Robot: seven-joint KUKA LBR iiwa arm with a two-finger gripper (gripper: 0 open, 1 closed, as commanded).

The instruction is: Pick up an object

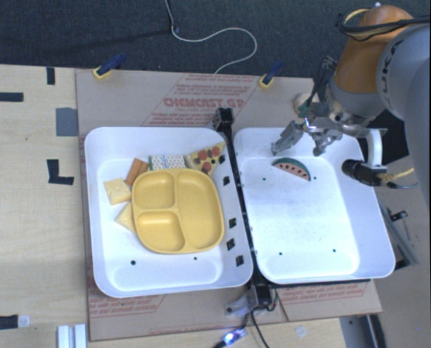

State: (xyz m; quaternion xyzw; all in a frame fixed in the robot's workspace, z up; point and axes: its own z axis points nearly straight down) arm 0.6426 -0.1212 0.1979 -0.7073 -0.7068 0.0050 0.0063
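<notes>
Dark carpet fills the top of the frame, and below it a pale wooden surface (27, 216) carries a sheet of printed cardboard (194, 104) with two shallow white bins side by side. In the right bin (310, 230), near its upper edge, lies a watermelon slice (293, 170): a small flat half-moon, red with dark seeds and a green rind, apparently a toy. Just above it hangs the gripper (304, 139), its two fingers spread apart with nothing between them.

The slice looks light, stiff and thin, probably smooth plastic that could skid on the bin's slick floor. Lying flat, it offers little height, so a pinch across its narrow width, rind to straight edge, seems the best hold.

At centre-left, the left bin (165, 274) holds a yellow divided plate (178, 210) of glossy moulded plastic, with tan cracker-like pieces (118, 191) and a pizza slice (207, 156) tucked around its upper rim.
</notes>
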